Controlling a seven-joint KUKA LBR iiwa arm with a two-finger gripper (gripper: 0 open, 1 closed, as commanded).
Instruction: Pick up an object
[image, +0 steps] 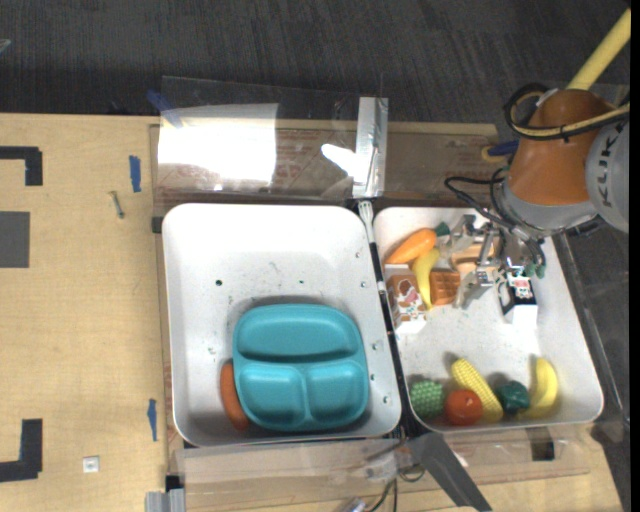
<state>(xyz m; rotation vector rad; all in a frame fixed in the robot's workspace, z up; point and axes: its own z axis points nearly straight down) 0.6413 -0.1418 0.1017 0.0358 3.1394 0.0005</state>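
Left bin (190, 300): shallow, white; the larger share of its floor is taken by the teal tray.
Right bin (575, 350): shallow, white, touching the left bin along the centre divide; holds all the loose toy food.
Teal tray (300, 365): three-compartment plate, lying flat in the near half of the left bin, with an orange item (230, 395) tucked under its left edge.
Arm (555, 150): grey with orange band, reaching in from the right over the far end of the right bin.
Gripper (487, 268): low over the far part of the right bin; grip state cannot be told, since metal parts and clutter overlap there, and nothing is plainly seen held.
Carrot (412, 245): orange, long axis running slantwise from near-left to far-right, lying to the left of the gripper in view, near the bin's far-left corner.
Small box (445, 285): brownish, just beside the gripper on its left; judged the nearest candidate for a pick.
Printed carton (405, 300): white and red, against the centre divide.
Corn cob (475, 385): yellow, slanted, well apart from the gripper at the near end.
Banana (545, 385): yellow, curved, near-right corner.
Tomato (462, 405): red, touching the corn.
Green berry (427, 397): beside the tomato.
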